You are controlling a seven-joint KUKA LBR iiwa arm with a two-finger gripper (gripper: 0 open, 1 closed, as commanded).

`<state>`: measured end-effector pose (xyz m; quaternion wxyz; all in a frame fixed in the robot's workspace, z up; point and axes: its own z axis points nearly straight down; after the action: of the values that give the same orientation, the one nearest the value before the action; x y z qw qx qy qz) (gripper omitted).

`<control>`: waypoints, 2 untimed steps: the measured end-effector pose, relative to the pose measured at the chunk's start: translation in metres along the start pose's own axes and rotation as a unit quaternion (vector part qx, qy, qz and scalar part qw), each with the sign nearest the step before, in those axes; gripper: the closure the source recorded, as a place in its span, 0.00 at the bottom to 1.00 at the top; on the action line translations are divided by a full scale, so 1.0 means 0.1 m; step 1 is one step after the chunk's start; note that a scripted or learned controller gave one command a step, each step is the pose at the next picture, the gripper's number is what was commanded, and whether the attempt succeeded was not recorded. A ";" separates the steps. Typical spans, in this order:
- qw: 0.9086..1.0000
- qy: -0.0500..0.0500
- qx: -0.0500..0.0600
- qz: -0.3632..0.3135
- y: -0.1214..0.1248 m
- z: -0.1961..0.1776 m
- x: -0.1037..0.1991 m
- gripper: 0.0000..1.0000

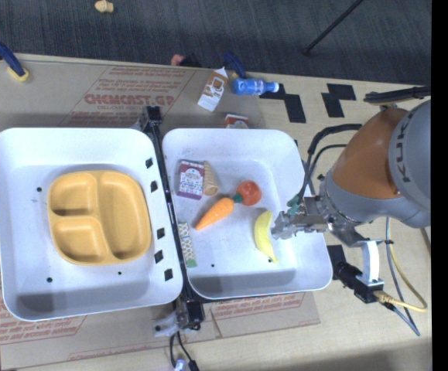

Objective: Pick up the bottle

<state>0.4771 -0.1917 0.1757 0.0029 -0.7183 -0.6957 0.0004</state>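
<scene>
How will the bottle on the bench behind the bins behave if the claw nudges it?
The bottle lies on its side on flat cardboard, so it will probably roll. It looks like small clear plastic, likely light and somewhat slippery.

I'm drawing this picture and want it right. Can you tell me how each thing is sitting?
Bottle: lying on its side on the bench, outside the bins.
Yellow divided plate: flat in the left bin.
Carrot: lying slantwise in the right bin.
Banana: lying in the right bin, by the gripper.
Tomato: resting beside the carrot's leafy end.
Snack packet: lying flat.
</scene>
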 end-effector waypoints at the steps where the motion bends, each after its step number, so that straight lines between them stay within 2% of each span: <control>1: 1.000 0.000 0.000 -0.003 0.01 -0.10 0.00 1.00; 2: 1.000 0.001 0.001 -0.005 0.01 -0.21 0.00 1.00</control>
<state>0.4785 -0.1914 0.1964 0.0038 -0.7147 -0.6994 0.0003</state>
